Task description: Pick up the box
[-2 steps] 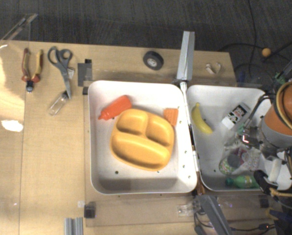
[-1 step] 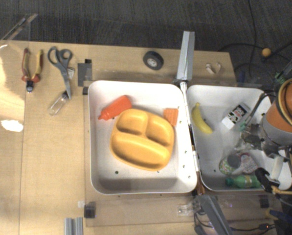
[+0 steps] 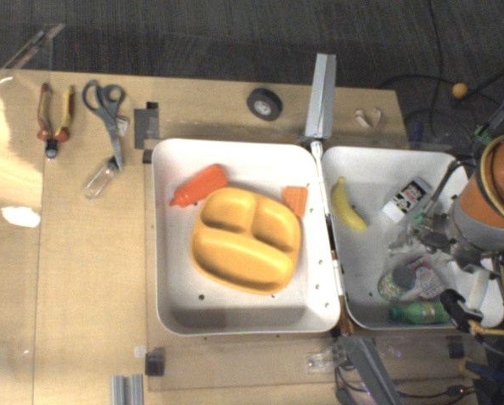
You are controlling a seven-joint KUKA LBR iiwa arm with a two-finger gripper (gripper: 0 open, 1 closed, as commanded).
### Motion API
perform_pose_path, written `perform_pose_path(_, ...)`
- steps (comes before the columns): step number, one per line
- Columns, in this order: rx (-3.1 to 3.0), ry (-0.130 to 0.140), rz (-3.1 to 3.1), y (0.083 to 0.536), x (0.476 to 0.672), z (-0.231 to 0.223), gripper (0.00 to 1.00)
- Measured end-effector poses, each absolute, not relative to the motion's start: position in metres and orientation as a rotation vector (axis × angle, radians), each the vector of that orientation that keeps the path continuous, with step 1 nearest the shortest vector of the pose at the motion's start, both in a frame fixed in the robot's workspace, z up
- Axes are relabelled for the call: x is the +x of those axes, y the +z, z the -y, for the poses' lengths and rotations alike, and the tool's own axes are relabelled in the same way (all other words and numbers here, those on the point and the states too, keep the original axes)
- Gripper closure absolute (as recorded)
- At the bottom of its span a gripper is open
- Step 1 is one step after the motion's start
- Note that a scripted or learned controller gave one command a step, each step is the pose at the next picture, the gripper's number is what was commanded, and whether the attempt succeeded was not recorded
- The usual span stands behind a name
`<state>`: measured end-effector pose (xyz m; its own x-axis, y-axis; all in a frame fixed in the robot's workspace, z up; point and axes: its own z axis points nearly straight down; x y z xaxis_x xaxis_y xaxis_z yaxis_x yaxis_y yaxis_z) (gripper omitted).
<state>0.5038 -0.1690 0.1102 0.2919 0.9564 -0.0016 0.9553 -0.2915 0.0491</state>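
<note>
Hovering low over right bin [image 3: 353,312], end effector [image 3: 420,241] above the clutter near the bin's middle; can't tell its grip state. Box [image 3: 408,197], small and white, lying free toward the far side, just right of banana [image 3: 348,207]. Green bottle [image 3: 420,313] at near wall. Left bin [image 3: 171,310] carrying yellow tray [image 3: 245,239]

Yellow banana [image 3: 348,207], orange bottle [image 3: 197,185], white bins [image 3: 171,251]
</note>
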Motion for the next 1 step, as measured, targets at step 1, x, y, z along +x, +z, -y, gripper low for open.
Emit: perform_pose_path(1, 2.520, 0.005, -1.868, 0.0923, 0.4888, 0.1768, 0.00)
